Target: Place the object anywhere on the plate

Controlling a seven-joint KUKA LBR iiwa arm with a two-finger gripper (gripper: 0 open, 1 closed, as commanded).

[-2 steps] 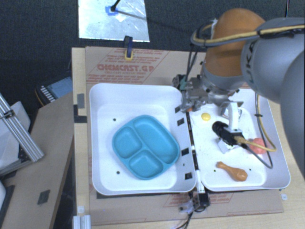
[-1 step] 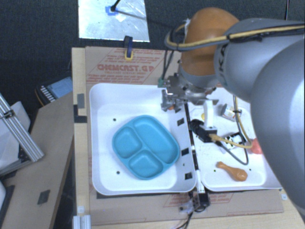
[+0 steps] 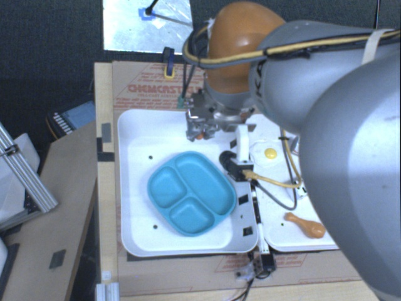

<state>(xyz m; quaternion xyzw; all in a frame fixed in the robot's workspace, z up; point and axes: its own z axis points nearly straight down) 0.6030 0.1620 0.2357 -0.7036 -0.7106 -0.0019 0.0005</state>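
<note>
A blue plate (image 3: 190,193) with three compartments lies in the left white bin (image 3: 135,168), and nothing rests on it. My gripper (image 3: 202,130) hangs over the far part of that bin, just beyond the plate's far rim. No object shows at its tip. In the right bin (image 3: 294,243) lie a toy fried egg (image 3: 269,153) at the far side and a brown drumstick (image 3: 306,225) near the front. The grey arm hides much of the right bin.
Cardboard (image 3: 150,86) lies under both bins. A yellow clamp (image 3: 169,64) stands behind the left bin. The bin's bare white floor runs round the plate on its left and front sides.
</note>
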